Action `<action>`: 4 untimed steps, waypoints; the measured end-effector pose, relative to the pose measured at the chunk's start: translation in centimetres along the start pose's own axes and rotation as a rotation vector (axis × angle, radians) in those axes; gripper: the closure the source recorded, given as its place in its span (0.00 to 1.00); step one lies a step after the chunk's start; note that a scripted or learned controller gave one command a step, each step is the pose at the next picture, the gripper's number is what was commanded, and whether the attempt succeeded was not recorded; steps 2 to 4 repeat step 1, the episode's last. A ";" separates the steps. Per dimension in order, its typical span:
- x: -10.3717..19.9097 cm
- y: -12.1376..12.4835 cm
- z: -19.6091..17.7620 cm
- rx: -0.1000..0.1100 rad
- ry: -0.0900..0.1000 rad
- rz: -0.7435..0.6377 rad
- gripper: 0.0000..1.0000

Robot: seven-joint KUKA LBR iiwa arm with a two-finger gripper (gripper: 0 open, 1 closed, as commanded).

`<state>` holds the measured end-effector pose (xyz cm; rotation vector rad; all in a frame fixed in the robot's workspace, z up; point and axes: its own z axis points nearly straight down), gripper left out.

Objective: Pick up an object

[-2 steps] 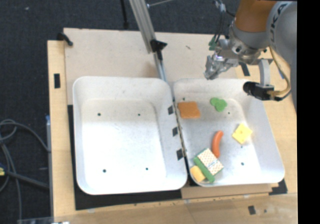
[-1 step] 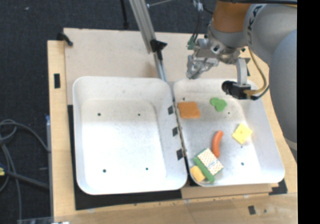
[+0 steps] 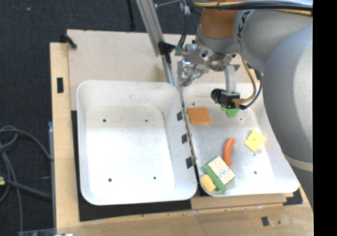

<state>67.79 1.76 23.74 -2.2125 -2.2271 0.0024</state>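
From above, the gripper (image 3: 188, 74) hangs at the upper middle of the frame, over the top edge of the right bin (image 3: 274, 174); whether it is clenched I cannot tell. Below it lie an orange block (image 3: 199, 116), yellow block (image 3: 255, 140), sausage (image 3: 228, 151) and checkered box (image 3: 220, 171)

Orange block (image 3: 199, 116) lies flat in right bin (image 3: 274, 177).

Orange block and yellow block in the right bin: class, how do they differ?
The orange block is larger than the yellow block. The orange block lies by the divider, the yellow block nearer the bin's right side. The yellow block sits turned cornerwise. Both lie flat.
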 end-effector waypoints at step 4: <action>6.2 0.5 0.1 -0.005 0.001 -0.002 1.00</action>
